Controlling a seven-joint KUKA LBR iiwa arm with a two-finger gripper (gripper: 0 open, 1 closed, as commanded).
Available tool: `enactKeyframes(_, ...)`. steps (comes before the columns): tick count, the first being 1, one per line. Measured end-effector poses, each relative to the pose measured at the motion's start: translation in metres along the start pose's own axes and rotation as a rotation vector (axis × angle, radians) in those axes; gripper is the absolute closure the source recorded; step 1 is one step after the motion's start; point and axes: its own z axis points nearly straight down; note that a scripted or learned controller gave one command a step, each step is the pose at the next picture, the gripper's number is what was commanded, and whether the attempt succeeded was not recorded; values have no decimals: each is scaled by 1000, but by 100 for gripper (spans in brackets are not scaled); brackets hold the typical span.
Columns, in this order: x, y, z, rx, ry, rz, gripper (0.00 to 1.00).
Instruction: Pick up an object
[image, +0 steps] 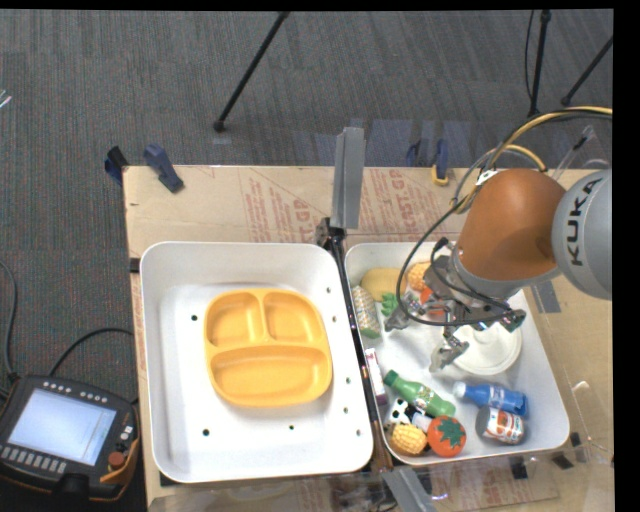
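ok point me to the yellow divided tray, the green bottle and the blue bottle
yellow divided tray (268, 347): camera view, on the ridge between its compartments, left bin
green bottle (420, 393): camera view, on the middle of its body, right bin
blue bottle (495, 397): camera view, on its blue body, right bin

Left of the gripper (452, 345), a smooth yellow plastic tray (268, 347) lies in a glossy white bin (165, 300); the tabletop (230, 200) looks like matt cardboard.

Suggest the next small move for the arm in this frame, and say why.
Probably a short descent straight down. The pincer hangs over the right bin, beside a white dish, with nothing visibly between its fingers. The green bottle, blue bottle and tomato toy lie nearer the front wall, so the dish seems the closest target.
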Motion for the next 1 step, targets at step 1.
enactKeyframes(1, -20, -5, 0, 1, 0, 115, 0)
